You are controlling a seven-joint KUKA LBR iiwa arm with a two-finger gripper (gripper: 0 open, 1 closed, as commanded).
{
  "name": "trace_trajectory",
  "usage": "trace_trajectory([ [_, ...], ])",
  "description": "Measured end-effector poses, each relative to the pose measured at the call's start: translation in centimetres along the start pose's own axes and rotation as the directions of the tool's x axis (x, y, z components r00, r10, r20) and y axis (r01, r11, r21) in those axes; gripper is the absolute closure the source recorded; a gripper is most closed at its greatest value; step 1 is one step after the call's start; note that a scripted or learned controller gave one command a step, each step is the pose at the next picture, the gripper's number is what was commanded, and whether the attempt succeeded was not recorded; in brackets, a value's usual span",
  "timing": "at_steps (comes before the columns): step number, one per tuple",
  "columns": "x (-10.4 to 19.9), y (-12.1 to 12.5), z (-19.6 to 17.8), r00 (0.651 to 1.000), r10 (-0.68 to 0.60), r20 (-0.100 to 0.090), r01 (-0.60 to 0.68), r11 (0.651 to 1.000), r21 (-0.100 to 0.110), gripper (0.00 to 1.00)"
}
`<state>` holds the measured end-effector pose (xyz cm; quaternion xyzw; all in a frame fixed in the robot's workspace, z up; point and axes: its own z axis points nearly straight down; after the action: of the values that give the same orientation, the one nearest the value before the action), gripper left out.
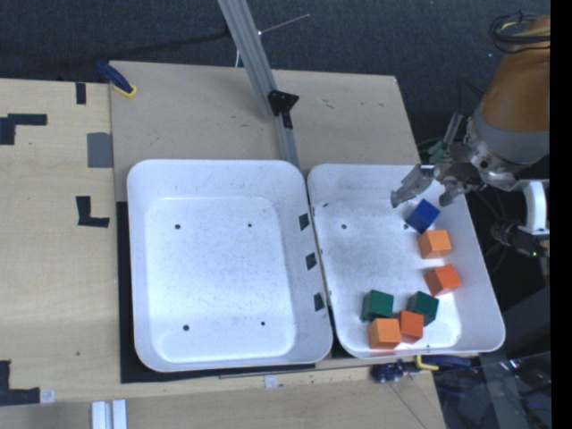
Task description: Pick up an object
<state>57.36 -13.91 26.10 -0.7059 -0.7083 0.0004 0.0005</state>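
Claw [431, 189] hangs with fingers spread over the right bin's [357, 190] far side, gripping nothing, just above the blue block [423, 214]. That bin holds, near to far, orange and green blocks [399, 315], then the blue one; the left bin [143, 186] lies beside it.

Pale wooden bench [206, 123] against dark carpeted floor [134, 16].

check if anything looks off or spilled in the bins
Nothing stands out. The blue block, four orange blocks and two green blocks all lie inside the right bin, none spilled. The gripper hovers by the blue block.
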Motion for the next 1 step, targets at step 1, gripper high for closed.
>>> trace_trajectory([
  [1, -0.01, 0.00, -0.01, 1.000, 0.000, 0.000, 0.000, 1.000, 0.000, 0.00],
])
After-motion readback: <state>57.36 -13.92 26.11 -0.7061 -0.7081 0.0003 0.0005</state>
